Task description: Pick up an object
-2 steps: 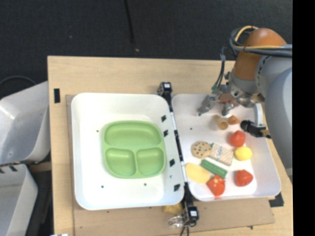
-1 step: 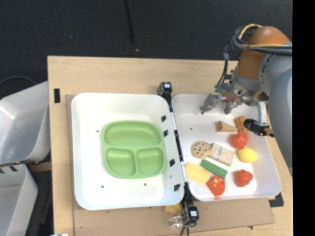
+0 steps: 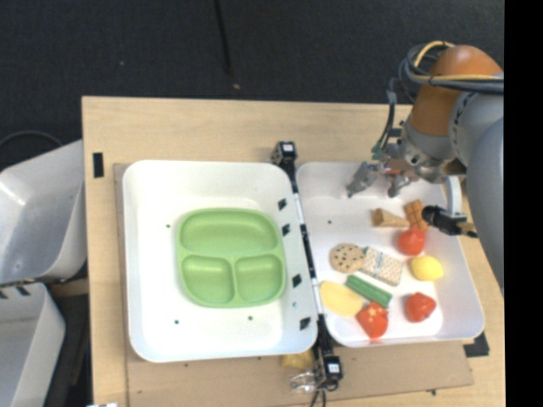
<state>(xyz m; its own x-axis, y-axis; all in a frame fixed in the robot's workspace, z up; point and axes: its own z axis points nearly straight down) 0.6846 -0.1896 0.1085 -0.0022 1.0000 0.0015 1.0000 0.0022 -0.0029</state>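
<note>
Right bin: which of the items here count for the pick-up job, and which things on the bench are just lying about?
Job: gripper, hanging over the right bin; candidates in it: cookie, cracker, lemon, tomato, green vegetable, banana.

Lying about: green divided plate, left bin.

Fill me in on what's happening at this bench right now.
A grey robot arm reaches in from the right, its tool open and hovering over the far end of the right bin, gripping nothing. That bin holds toy food: a cookie, a yellow lemon, a green cucumber, red tomatoes and more. The left bin holds a green divided plate.
</note>
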